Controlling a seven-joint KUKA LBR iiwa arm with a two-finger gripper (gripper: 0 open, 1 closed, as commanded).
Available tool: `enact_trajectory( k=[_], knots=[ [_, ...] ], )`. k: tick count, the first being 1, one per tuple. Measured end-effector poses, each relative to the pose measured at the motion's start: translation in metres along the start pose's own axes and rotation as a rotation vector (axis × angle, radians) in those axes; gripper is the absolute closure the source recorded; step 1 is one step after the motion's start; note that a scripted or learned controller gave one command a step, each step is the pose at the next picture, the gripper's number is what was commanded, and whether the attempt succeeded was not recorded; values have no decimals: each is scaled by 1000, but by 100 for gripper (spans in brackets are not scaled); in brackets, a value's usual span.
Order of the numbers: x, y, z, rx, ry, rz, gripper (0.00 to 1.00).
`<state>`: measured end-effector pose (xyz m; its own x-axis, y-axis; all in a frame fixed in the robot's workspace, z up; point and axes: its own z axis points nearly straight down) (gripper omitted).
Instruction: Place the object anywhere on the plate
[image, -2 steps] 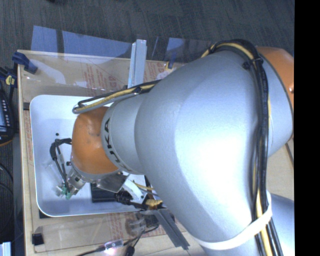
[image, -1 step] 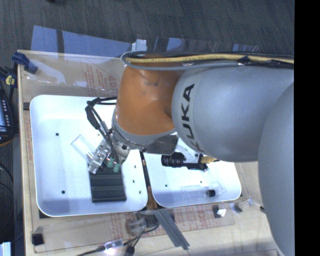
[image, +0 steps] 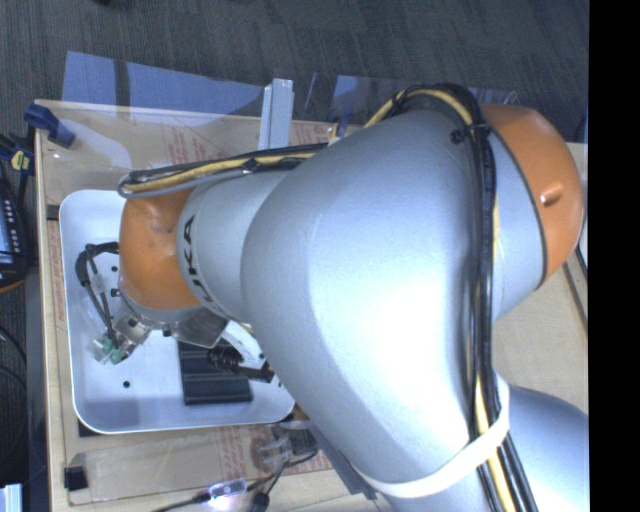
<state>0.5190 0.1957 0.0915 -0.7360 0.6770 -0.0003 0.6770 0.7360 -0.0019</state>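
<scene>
My grey arm, with its orange band above the wrist, reaches across from the right and covers most of the bench. The gripper appears as a dark block hanging low over the near part of the left white bin. A small green and white piece sits at the wrist's left side beside a loop of black cable; I cannot tell whether it is part of the arm or a loose object.
The bin's left wall and near rim are in sight, with a tiny dark speck on its floor. A wooden bench border runs along the left. Blue tape and clear sheets lie at the back.
</scene>
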Motion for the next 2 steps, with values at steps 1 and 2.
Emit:
enact_trajectory(
  k=[1, 2],
  knots=[
    [-74, -24, -29, 0, 1, -166, 100],
    [-35, -83, 1, 1, 3, -320, 100]
  ],
)
